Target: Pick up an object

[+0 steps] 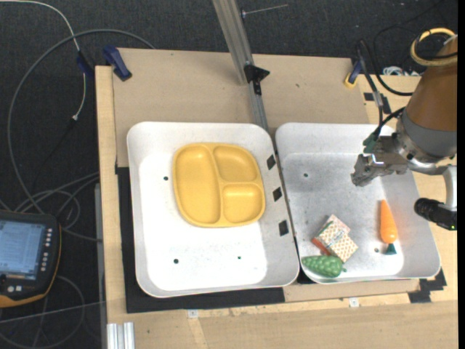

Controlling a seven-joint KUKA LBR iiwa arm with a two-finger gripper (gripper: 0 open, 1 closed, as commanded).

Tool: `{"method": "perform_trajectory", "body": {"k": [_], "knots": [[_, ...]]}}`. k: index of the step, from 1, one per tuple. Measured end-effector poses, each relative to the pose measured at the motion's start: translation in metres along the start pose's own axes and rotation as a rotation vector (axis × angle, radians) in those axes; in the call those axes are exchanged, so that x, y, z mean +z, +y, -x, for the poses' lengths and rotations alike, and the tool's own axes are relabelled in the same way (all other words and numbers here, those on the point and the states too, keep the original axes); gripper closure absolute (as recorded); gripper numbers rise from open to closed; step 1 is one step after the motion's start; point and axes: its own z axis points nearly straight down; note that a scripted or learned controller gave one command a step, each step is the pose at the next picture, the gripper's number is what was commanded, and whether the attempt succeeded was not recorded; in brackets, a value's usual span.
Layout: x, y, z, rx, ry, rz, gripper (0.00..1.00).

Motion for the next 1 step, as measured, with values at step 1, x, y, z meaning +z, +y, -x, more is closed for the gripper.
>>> {"method": "perform_trajectory", "body": {"k": [1], "knots": [[0.0044,0.005,-0.0472,-0.004,0.004,-0.009,1.0]]}}
